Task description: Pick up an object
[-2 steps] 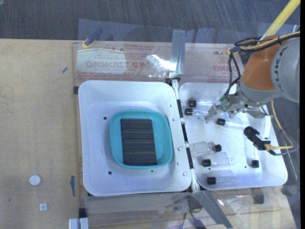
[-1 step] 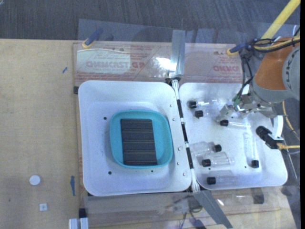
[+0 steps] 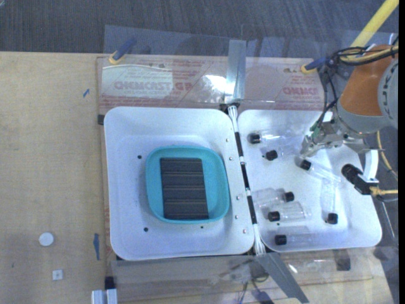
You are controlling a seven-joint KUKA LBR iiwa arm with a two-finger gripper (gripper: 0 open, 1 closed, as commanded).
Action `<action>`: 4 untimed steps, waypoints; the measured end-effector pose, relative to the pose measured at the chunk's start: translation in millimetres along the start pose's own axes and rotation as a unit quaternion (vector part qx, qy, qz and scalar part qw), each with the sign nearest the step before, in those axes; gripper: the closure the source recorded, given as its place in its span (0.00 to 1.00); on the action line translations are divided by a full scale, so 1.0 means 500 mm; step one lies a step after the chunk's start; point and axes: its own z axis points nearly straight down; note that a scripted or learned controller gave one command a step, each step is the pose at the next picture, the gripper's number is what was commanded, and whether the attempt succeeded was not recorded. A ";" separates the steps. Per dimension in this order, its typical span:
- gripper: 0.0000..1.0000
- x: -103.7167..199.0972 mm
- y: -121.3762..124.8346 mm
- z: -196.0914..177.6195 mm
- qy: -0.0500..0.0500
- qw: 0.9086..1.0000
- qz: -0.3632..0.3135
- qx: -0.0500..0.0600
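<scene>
You have 2 white bins side by side on the tan surface (image 3: 44,138). The left bin (image 3: 123,170) holds a teal tray (image 3: 152,170) in its middle, and a dark ribbed block (image 3: 183,188) lies inside that tray. The right bin (image 3: 361,227) holds several clear vials with black caps, scattered apart: one vial (image 3: 262,136) near the bin's upper left, one vial (image 3: 277,152) just below and right of it, one vial (image 3: 315,167) toward the middle, a pair of vials (image 3: 278,205) lying close together lower in the bin, one vial (image 3: 329,208) standing toward the lower right, and one vial (image 3: 294,239) along the bottom edge. Your arm (image 3: 367,94) enters at the upper right of the frame, its orange band sitting above the right bin's upper right corner. The gripper (image 3: 316,141) hangs low over the upper middle of the right bin, just above the middle vial's capped end; whether it touches that vial is unclear. You cannot tell whether the fingers are open or closed, since the metal parts blur together there. A clear plastic sheet with red lettering (image 3: 164,84) lies behind both bins.
</scene>
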 end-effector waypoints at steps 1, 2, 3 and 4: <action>0.00 0.000 0.000 0.000 0.000 1.000 0.000 0.000; 0.00 0.044 -0.050 0.022 0.000 1.000 -0.017 0.002; 0.00 -0.076 0.017 0.016 0.005 1.000 -0.030 0.004; 0.00 -0.008 -0.015 0.024 0.001 0.999 -0.043 0.003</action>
